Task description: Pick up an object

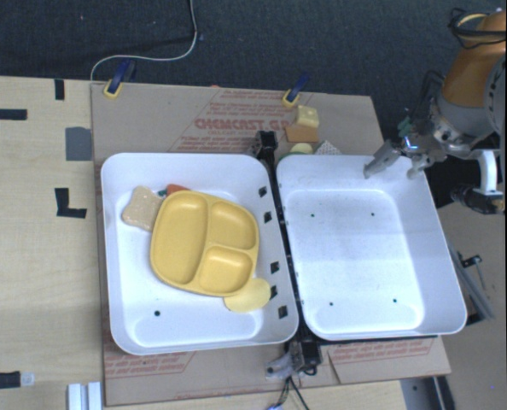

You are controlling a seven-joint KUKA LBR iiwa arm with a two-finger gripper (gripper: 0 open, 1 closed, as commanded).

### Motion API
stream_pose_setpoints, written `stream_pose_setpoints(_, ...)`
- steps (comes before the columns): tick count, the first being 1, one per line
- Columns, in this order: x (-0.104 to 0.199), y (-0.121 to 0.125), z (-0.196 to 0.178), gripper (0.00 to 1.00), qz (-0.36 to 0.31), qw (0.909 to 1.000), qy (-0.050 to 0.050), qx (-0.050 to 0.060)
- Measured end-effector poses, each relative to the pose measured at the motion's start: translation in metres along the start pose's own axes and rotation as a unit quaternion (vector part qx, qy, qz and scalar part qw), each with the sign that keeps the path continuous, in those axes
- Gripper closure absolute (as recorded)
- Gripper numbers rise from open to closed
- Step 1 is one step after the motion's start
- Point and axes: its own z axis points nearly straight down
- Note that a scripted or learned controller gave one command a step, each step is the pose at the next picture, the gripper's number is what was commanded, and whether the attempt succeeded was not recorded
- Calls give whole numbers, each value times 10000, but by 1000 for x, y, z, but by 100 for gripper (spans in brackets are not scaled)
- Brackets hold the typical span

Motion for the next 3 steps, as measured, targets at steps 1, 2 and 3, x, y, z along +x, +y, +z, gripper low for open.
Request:
stream_pose_setpoints(1,43,-77,100,0,7,10000,21,55)
stream_pose_setpoints(2,89,-16,94,0,-18,10000,4,-18)
stream_pose_setpoints(3,124,-14,101,0,-13,10000,2,1)
